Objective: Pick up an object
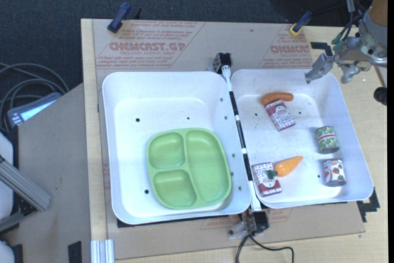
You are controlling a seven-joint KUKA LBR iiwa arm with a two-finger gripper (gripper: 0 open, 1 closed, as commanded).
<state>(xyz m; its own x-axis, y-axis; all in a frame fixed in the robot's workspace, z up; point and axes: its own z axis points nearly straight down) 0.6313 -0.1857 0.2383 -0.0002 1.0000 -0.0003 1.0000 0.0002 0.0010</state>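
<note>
The grey two-finger tool [333, 68], fingers apart and holding nothing, hovers over the right white bin's [352, 132] far rim; the orange sausage-shaped toy [277, 97] lies down-left of it, long axis crosswise.

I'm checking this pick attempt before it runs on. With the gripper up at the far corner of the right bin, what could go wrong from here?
1. The gripper hangs over the right bin's rim, so a straight descent might hit the wall.
2. The hot dog touches the red carton; a grasp may nudge both.
3. The carrot leans on the second carton by the divider, which likely leaves little finger room.
</note>
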